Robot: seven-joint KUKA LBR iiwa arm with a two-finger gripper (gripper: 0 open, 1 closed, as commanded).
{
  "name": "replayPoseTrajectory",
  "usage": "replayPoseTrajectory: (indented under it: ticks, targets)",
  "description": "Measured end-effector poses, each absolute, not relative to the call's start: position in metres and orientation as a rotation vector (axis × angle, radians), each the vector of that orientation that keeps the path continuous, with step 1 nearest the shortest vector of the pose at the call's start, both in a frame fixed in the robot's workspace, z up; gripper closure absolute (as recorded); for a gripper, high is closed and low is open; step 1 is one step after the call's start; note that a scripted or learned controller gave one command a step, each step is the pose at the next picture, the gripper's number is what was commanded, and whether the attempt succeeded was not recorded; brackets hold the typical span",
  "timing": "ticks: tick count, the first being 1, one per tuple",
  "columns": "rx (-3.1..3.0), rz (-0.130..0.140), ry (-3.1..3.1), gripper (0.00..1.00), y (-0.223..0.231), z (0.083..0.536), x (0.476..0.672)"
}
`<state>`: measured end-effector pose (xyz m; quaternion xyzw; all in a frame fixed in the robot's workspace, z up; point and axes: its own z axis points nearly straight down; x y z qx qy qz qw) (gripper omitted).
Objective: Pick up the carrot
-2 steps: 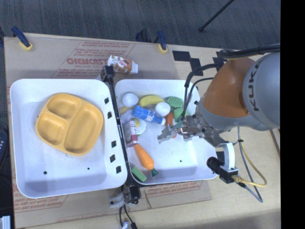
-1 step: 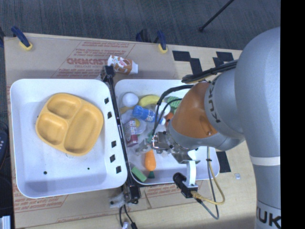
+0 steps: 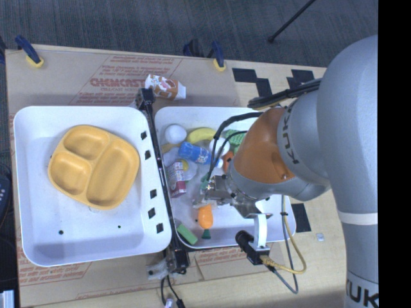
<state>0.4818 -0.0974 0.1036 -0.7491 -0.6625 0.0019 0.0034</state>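
1. Here, you are looking at the two-finger gripper [image 3: 214,197] hanging low in the right white bin [image 3: 282,226]; how its tip is set you cannot tell.
2. The small orange carrot [image 3: 205,217] is lying just beside the tip, on the bin floor, apparently not gripped.
3. A green block [image 3: 187,234] is sitting near the carrot, probably crowding any approach.
4. The grey arm's orange band [image 3: 260,149] is leaning over the clutter, wrist pointing down-left.
5. The yellow divided plate [image 3: 94,165] is resting in the left bin [image 3: 32,172].

Carrot [image 3: 205,217] lies near the right bin's [image 3: 276,233] front edge, directly below the pincer [image 3: 215,196]. Yellow divided plate [image 3: 94,166] occupies the left bin [image 3: 38,236].
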Motion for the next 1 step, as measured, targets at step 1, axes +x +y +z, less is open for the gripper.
replayPoseTrajectory:
  ticks: [1]
  targets:
    - [-2.619, 0.004, -1.73, 1.0, -0.0855, 0.1914, 0.4936]
